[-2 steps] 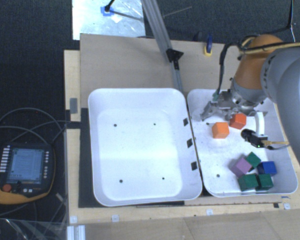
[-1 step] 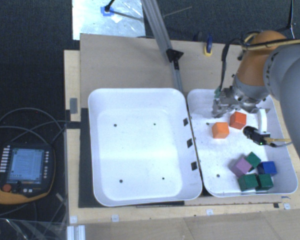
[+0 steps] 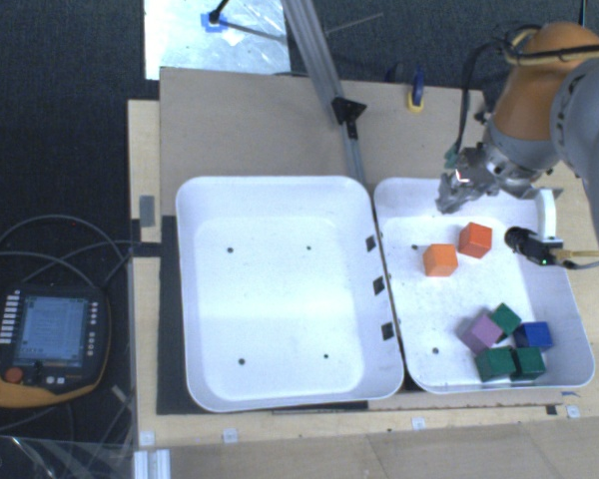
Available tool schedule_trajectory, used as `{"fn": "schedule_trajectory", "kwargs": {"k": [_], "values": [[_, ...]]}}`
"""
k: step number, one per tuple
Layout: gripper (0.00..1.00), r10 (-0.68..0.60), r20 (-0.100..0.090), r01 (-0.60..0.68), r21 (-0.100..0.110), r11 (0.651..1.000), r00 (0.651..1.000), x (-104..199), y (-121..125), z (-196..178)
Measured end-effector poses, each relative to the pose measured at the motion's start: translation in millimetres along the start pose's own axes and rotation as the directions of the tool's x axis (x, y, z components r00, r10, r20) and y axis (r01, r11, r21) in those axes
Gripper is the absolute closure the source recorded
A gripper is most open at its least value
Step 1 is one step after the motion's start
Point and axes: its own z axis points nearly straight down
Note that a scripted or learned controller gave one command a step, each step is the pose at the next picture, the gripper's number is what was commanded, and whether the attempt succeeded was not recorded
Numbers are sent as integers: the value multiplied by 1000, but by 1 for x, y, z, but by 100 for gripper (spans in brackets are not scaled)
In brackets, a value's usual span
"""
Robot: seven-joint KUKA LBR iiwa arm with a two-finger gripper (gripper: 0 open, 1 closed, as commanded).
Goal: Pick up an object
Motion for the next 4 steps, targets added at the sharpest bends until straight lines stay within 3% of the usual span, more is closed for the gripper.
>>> {"fn": "schedule_trajectory", "kwargs": {"k": [2,4], "values": [[100,0,0,0,2,1000,1000,7,-1,-91],[100,-5,-4,5,9,1000,1000,99,-58,-87]]}}
